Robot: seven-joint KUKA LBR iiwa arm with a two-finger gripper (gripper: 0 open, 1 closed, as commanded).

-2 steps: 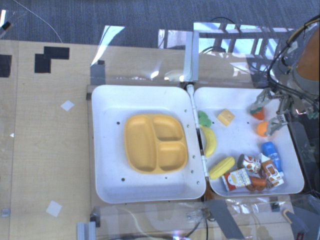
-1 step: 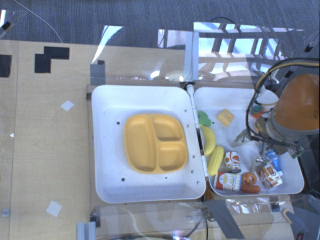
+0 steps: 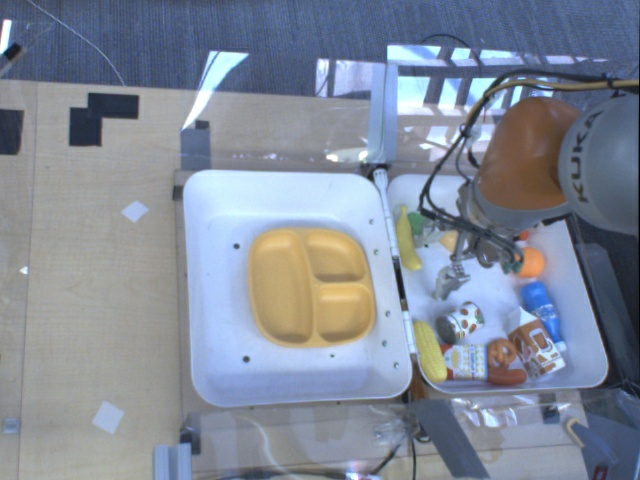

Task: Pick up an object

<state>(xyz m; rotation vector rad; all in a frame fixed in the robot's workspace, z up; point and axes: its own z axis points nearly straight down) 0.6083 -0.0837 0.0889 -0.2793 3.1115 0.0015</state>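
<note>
Two shallow white plastic bins sit side by side on a pale wooden bench [image 3: 90, 298]. The left bin [image 3: 215, 368] carries a yellow three-compartment plastic tray [image 3: 310, 286] at its centre; the tray lies flat, its long compartment toward the bin's left wall and its two smaller compartments toward the right wall.

The right bin [image 3: 590, 353] carries the loose objects. A yellow banana-shaped toy [image 3: 408, 240] lies along its left wall, in the upper half. A yellow corn-cob toy [image 3: 429, 352] lies along the same wall near the lower left corner. Just right of the corn-cob, a small round can with a patterned label [image 3: 463, 321] stands tilted. Along the lower wall rest a red-and-white flat packet [image 3: 466, 361], a red sausage-shaped toy [image 3: 506, 376] and a brown-and-white printed carton [image 3: 535, 351], all close together. A blue plastic bottle [image 3: 541, 304] lies near the right wall, and an orange ball-shaped fruit toy [image 3: 532, 262] sits above it, partly hidden by the arm.

The grey arm with its orange band [image 3: 520, 158] reaches in over the right bin's upper right corner. The two-finger gripper [image 3: 450, 283] hangs over the bare middle of that bin, between the banana-shaped toy and the blue bottle and just above the can. Nothing lies between its fingers; whether the jaws are spread or closed cannot be told at this angle.
</note>
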